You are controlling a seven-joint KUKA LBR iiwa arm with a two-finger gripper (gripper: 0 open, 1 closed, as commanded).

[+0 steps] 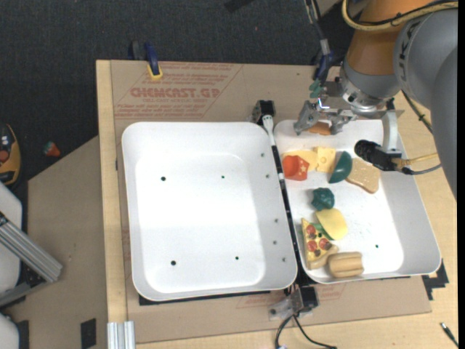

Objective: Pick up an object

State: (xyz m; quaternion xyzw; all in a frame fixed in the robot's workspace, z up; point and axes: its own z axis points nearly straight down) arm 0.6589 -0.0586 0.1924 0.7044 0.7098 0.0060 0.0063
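The grey arm point(436, 42) is seen at the top right corner of the bench. It is bent down from the right side. An orange band point(381, 9) is wrapped round it just above the wrist. The gripper point(320, 122) is pointed down, low over the far edge of the right bin. An orange-brown thing is seen between its metal fingers point(304, 119), which are closed on it.

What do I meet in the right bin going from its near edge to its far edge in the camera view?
Bread roll → pizza slice → yellow piece → small dark green piece → red piece → gripper over an orange thing at the far edge.
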